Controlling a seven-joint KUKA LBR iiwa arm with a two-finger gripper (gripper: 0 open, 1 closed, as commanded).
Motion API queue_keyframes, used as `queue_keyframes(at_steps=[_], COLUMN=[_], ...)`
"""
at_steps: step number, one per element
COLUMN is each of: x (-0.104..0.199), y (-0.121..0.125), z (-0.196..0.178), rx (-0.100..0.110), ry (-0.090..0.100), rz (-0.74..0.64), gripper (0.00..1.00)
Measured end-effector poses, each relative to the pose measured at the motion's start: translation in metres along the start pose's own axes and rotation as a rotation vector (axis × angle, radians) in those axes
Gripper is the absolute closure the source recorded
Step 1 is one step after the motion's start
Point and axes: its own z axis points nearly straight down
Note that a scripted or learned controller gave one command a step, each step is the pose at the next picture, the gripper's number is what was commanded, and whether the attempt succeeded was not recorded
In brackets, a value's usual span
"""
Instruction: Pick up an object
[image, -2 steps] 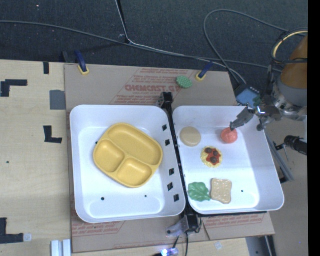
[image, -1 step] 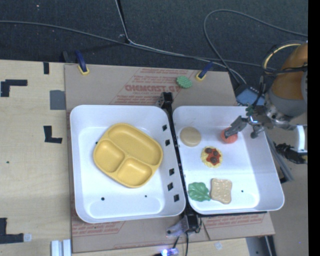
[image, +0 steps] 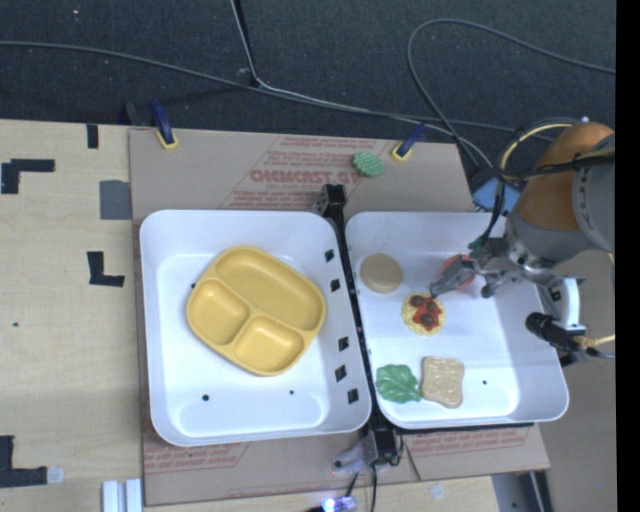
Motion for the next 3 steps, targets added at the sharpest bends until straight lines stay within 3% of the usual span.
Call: queue_keyframes(at_steps=[1,2,3], x=[0.0,0.002,0.001], y=[0.002,0.004,-0.002], z=[0.028,0.015,-0.03], rx=[-0.013,-0.017,-0.011], ry=[-0.004,0.001,-0.001], rz=[0.0,-0.002,0.0], gripper=[0.0,1.0,1.0])
